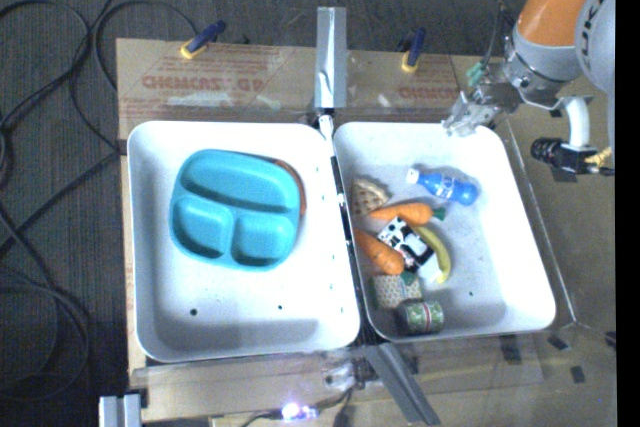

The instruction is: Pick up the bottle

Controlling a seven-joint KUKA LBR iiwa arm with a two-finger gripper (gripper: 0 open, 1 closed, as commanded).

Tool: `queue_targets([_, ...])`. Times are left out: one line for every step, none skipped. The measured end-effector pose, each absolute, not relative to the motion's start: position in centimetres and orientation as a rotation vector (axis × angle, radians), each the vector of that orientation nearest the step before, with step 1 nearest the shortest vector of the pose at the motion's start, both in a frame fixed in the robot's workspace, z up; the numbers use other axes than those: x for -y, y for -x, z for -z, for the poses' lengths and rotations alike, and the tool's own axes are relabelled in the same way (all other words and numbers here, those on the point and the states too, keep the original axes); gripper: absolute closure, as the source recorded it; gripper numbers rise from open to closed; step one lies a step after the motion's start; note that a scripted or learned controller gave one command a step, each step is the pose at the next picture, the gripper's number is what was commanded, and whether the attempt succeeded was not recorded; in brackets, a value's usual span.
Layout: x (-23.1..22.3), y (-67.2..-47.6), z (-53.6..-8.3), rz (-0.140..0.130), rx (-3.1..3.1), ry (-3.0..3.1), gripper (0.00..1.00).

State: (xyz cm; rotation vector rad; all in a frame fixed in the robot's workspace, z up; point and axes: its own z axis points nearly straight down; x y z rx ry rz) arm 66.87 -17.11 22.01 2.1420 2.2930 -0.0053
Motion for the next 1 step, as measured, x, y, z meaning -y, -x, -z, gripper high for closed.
queue_targets([17.11,-66.86,-21.98,0.006,-2.293,-2.143,0.00])
